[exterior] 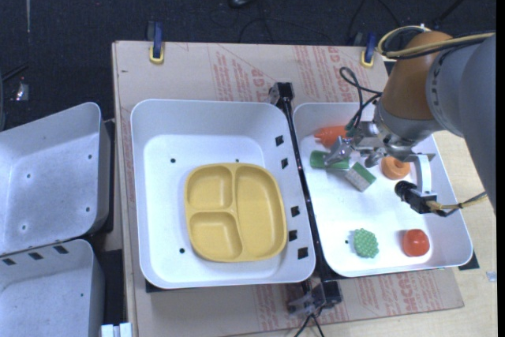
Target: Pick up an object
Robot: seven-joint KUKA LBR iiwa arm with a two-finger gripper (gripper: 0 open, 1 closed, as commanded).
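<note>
My gripper (345, 153) hangs low over the upper left part of the right bin (454, 229). Right beside it on the left lies a small green piece (318, 160). A grey and green block (360, 177) rests just below and to the right of the gripper. An orange carrot-like piece (330, 135) lies just above it. On the far side of the wrist sits a round orange thing (393, 167), partly covered by the arm. Nothing shows between the gripper's tips.
A green bumpy ball (364, 243) and a red tomato-like ball (415, 242) lie near the right bin's front wall. The left bin (158, 130) holds a yellow divided plate (207, 245). A raised rim separates the two bins.
</note>
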